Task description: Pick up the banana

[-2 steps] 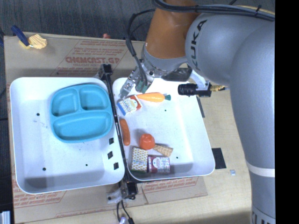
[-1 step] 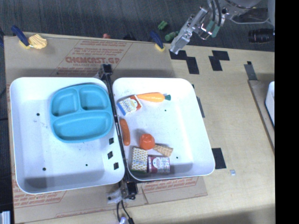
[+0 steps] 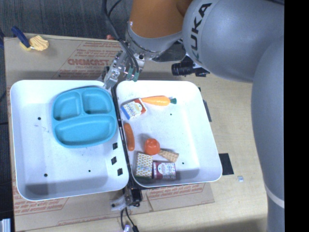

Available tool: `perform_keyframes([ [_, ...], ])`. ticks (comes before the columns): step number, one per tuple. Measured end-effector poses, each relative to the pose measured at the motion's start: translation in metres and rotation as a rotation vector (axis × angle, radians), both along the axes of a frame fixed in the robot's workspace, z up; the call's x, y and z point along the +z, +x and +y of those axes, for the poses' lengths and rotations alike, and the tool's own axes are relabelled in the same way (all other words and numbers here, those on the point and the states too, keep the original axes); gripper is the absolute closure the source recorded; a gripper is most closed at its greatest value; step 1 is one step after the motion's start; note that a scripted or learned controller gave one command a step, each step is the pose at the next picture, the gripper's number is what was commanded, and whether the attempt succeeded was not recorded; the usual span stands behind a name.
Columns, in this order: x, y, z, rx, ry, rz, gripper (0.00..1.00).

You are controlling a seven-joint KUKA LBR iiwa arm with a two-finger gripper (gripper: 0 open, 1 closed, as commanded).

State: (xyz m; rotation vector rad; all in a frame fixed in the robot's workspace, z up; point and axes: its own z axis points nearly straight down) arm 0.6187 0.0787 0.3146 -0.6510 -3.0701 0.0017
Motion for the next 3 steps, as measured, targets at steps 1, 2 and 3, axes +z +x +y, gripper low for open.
perform_keyframes([
  [1,0.012,0.001,-0.001,0.002,-0.002,-0.003,1.0],
  [2,0.028,0.023,-0.06,-0.565,-0.002,-0.005,1.0],
  [3,0.038,0.024,-0.059,-0.559,-0.003,-0.006,1.0],
])
